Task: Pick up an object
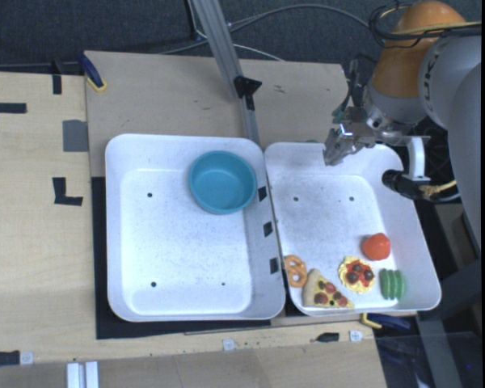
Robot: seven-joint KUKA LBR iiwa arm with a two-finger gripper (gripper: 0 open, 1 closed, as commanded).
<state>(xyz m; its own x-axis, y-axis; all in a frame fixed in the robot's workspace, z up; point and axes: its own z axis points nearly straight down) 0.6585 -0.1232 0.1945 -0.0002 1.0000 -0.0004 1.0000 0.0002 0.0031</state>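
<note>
Tan bench (32,241) under white bins (137,297)

A robotics lab is indicated: a taped wooden desk (32,217) is fitted with two white bins (129,225), loose cables (307,10) and a metal camera pole (218,39).

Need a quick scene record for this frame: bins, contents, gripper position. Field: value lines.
left bin: holds a blue bowl, upright, near the far right corner
right bin: toy food clustered at the near edge
items in right bin: pretzel, pizza slice, small round pizza, red tomato, green vegetable
gripper: over the far edge of the right bin, away from the toys
held object: none visible
</note>
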